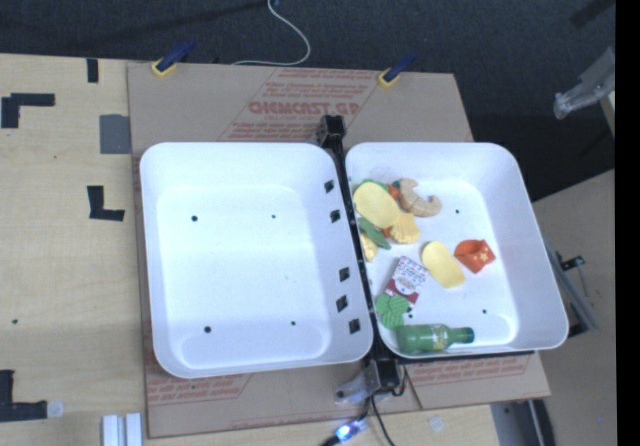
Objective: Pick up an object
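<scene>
Waiting in the right bin [520, 196], the green bottle [432, 337] lies on its side near the front wall (long way running left to right). I cannot tell the gripper's state or which way it lies.

Two bins sit side by side on a cardboard sheet [300, 104]. The left bin [240, 259] touches the right bin [500, 234] along a middle seam. In the right bin, a bottle [432, 337] lies along the near wall, and small items [400, 224] cluster toward its left side.
</scene>
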Robot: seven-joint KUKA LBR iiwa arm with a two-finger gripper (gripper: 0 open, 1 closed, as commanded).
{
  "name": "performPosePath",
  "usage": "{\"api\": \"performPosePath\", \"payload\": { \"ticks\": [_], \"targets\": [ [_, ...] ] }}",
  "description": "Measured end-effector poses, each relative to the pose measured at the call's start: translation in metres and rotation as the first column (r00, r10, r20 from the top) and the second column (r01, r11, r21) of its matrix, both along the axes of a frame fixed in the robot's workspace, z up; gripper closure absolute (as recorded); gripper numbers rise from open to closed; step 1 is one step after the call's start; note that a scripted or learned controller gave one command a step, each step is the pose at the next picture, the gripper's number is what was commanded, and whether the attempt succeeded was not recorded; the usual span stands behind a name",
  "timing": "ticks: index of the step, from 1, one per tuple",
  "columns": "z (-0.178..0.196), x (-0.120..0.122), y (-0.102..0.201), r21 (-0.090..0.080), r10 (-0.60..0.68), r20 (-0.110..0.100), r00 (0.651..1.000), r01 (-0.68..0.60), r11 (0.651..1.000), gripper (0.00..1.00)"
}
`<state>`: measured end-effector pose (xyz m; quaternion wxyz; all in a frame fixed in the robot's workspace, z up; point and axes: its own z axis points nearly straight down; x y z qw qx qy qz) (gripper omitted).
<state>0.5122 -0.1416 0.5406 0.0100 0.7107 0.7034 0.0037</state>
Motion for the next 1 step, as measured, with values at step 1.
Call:
{"api": "performPosePath", "payload": {
  "ticks": [1],
  "targets": [
    [-0.1183,-0.0299,0.0877,0.012,0.018,-0.033,0.999,-0.017,1.0,0.0]
  ]
}}
